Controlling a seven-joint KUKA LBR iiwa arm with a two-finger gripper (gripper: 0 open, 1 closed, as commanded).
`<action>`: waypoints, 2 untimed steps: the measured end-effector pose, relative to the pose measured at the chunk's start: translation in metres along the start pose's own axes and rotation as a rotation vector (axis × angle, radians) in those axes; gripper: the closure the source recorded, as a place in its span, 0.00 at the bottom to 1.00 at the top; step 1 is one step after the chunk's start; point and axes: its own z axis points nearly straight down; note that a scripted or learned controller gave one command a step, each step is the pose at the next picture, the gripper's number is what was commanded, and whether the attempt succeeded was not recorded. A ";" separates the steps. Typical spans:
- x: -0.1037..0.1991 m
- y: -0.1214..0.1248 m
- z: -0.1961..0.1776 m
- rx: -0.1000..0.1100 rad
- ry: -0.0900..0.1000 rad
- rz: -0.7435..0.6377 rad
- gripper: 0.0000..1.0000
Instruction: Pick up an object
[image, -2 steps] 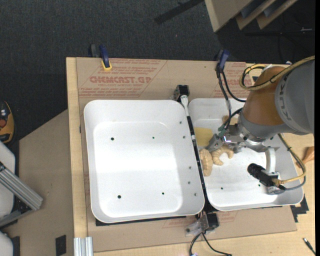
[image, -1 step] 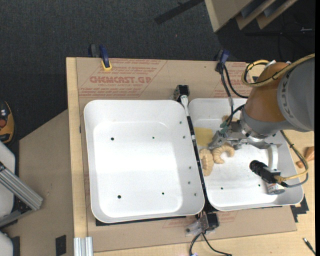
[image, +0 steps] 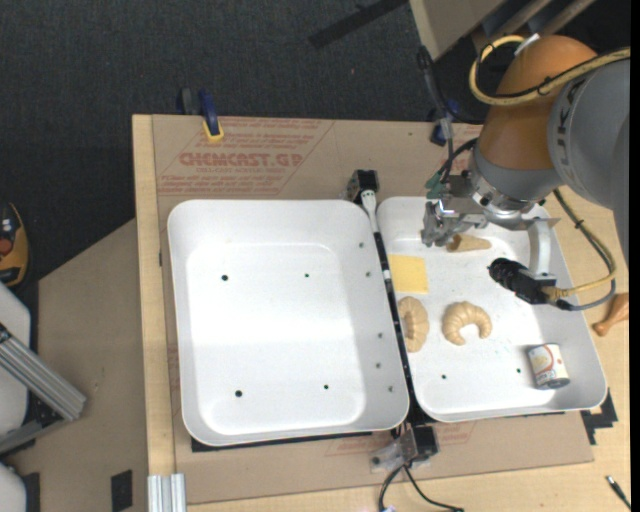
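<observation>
Objects for picking lie in the right bin (image: 590, 385), on the right side of the frame. Nearest the lower edge, a small can (image: 547, 365) rests on its side near the bin's lower right corner. Above it, toward the middle, a croissant (image: 467, 322) sits just right of a tan roll (image: 412, 324), which lies close to the divider between the 2 bins. A yellow square slice (image: 408, 273) lies just above the roll. Farther up, the gripper (image: 441, 229) hangs over the bin's upper part beside a pale bread piece (image: 468, 242); its opening I cannot tell. The left bin (image: 270, 320) fills the frame's center left.
</observation>
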 end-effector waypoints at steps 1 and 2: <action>0.061 0.013 -0.095 0.000 0.002 -0.001 1.00; 0.124 0.013 -0.209 -0.002 0.003 -0.001 1.00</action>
